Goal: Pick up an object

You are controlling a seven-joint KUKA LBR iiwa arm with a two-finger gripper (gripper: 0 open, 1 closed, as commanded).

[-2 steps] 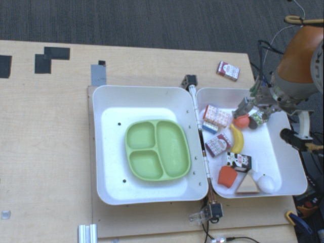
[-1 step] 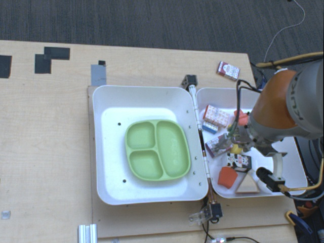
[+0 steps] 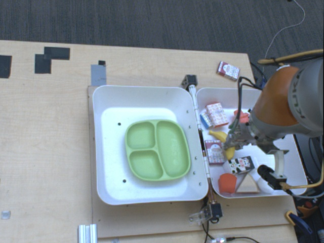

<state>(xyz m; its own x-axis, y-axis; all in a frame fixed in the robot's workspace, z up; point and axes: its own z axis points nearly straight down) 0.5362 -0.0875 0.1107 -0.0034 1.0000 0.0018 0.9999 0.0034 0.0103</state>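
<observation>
Arm (image 3: 283,103) bent over right bin (image 3: 298,181); tool (image 3: 234,142) seemingly low among clutter.

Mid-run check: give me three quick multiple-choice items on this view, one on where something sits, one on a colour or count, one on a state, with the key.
1. Where is the green divided plate?
A. left bin
B. right bin
C. on the bench outside the bins

2. How many compartments does the plate have?
A. two
B. three
C. five

3. Where is the gripper?
A. above the left bin
B. down among the right bin's items
C. over the bare bench

Key: 1 A, it lies inside the left bin. 2 B, two small and one long. 3 B, by the yellow banana.
</observation>
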